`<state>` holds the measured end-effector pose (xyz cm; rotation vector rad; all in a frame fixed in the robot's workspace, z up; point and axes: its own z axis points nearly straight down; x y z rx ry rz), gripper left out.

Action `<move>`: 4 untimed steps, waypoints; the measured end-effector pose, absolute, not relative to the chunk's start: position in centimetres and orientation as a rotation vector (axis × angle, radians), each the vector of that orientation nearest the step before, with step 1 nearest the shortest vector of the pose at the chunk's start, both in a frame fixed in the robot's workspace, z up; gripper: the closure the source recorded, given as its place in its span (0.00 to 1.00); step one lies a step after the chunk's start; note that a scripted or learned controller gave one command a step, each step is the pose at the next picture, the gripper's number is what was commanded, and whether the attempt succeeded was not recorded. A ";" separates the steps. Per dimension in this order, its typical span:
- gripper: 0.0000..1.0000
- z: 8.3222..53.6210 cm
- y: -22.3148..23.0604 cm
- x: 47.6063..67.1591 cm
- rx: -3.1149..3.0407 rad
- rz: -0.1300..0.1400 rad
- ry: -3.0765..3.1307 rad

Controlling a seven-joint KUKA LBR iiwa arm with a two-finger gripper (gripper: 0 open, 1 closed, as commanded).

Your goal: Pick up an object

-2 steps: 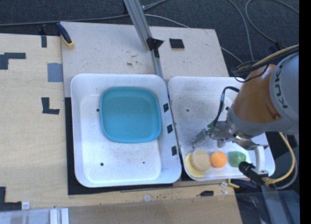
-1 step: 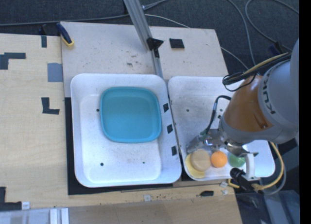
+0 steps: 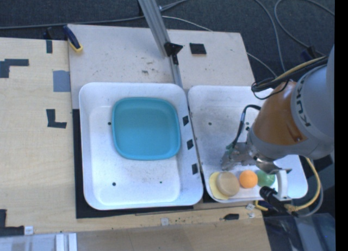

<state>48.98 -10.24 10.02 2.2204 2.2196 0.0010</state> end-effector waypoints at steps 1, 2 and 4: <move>1.00 16.2 -10.2 48.8 2.218 0.004 2.220; 1.00 22.3 -9.9 48.6 2.218 0.004 2.220; 1.00 27.5 -5.5 52.2 2.217 0.000 2.227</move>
